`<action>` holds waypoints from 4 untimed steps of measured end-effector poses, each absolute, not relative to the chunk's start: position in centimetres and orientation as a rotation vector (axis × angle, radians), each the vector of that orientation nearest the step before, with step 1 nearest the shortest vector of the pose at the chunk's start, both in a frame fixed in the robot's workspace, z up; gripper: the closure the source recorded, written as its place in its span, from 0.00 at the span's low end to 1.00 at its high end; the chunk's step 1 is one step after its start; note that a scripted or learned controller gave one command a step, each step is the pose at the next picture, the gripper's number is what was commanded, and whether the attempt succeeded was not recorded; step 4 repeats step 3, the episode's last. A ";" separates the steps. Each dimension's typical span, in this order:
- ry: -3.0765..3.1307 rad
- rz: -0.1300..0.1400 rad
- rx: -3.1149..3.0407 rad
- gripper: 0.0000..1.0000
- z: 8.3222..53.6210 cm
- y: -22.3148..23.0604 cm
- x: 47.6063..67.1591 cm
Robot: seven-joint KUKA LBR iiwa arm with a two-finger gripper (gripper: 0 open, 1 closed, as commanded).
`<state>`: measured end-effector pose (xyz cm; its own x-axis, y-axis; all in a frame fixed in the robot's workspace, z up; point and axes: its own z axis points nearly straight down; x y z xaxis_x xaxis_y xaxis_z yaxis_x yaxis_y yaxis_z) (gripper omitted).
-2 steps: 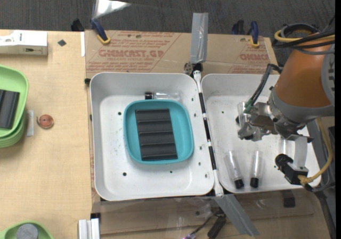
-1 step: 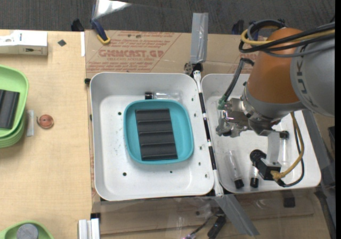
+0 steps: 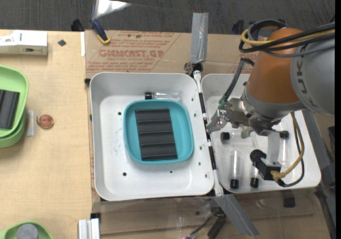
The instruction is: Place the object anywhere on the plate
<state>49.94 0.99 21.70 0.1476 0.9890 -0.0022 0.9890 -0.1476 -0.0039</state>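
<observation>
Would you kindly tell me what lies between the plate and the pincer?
In the camera view, a bare strip of the left bin and the two bins' adjoining rims lie between the plate and the pincer.

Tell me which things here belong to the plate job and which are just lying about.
Job:
- teal plate in the left bin
- black ridged block, already lying on it

Lying about:
- clear tubes in the right bin
- green dish
- orange disc
- white box
</observation>
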 end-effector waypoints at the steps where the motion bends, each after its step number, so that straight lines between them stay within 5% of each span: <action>1: -2.094 0.009 -2.339 0.00 19.0 7.2 50.6; 3: -2.169 0.006 -2.271 0.00 21.6 1.1 54.9; 4: -2.169 0.006 -2.271 0.00 21.6 1.1 54.9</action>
